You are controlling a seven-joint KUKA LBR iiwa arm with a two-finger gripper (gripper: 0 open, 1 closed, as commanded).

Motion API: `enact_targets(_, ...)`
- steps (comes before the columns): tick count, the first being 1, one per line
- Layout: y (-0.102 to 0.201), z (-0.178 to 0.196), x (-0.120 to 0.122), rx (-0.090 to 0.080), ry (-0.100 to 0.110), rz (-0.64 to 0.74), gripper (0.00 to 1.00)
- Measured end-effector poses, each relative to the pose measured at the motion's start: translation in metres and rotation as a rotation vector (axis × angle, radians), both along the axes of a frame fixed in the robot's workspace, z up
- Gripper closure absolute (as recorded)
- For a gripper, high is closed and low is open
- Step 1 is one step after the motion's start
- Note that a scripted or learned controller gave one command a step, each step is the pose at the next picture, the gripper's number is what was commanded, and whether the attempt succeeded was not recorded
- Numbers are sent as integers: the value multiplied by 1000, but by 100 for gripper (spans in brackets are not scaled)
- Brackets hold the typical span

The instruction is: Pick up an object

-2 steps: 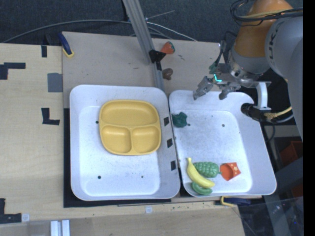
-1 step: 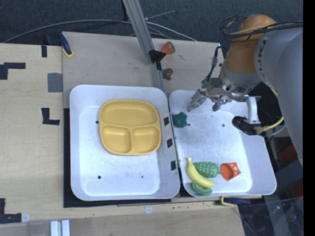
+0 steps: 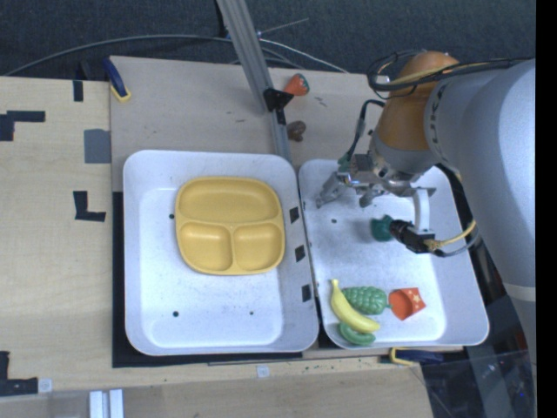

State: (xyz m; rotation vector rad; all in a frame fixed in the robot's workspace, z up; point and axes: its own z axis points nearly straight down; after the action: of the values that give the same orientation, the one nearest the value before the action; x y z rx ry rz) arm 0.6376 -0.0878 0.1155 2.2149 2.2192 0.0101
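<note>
The arm (image 3: 452, 138) reaches in from the right over the far part of the right bin (image 3: 461, 320). Its gripper (image 3: 348, 190) hangs above the bin's far-left floor, the two fingers (image 3: 329, 192) spread apart with nothing between them.

The candidates for picking lie in the same bin. A small dark green object (image 3: 381, 228) sits just near-right of the gripper, close to the wrist hardware; its kind is too small to tell. Further toward the near edge lie a yellow toy banana (image 3: 350, 310), a knobbly green toy (image 3: 365, 298) touching it, another green piece (image 3: 357, 336) under the banana's near end, and an orange-red toy (image 3: 406, 303) just to their right. The left bin (image 3: 139, 320) carries a yellow divided plate (image 3: 231, 225).

The dark green object looks the nearest target. A good grasp would likely centre the open fingers over it before descending, straddle it squarely, and close only once low enough. The clustered banana group risks a glancing, multi-object pinch.
</note>
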Motion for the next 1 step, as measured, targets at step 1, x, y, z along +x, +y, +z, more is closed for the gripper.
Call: enact_targets(1,1,-28,0,-2,12,1,0)
